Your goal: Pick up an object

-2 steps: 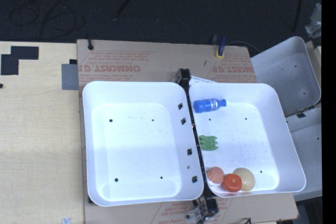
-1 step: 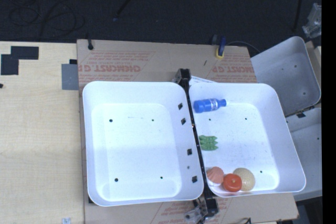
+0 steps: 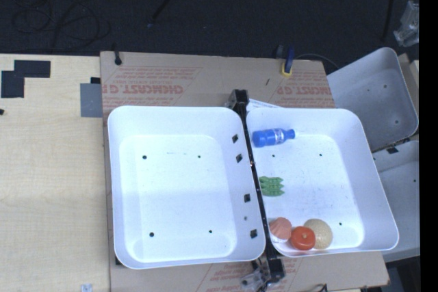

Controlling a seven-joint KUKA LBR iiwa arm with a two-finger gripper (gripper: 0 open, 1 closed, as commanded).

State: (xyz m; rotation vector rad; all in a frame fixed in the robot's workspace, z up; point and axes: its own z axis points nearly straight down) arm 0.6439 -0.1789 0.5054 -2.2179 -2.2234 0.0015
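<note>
Objects for picking all lay in the right bin (image 3: 375, 178): a blue bottle (image 3: 273, 137) on its side near the far wall, a small green piece (image 3: 272, 186) just beside the inner wall, and a red round thing (image 3: 302, 238) touching a pink piece (image 3: 280, 228) and a beige ball (image 3: 319, 232) in the near corner. Whether the pincer was apart or together could not be told. The bottle seemed likely to roll away under a glancing grasp. The green piece sat close enough to the wall to risk a collision, and the clustered three risked a jammed or double grab.
</note>
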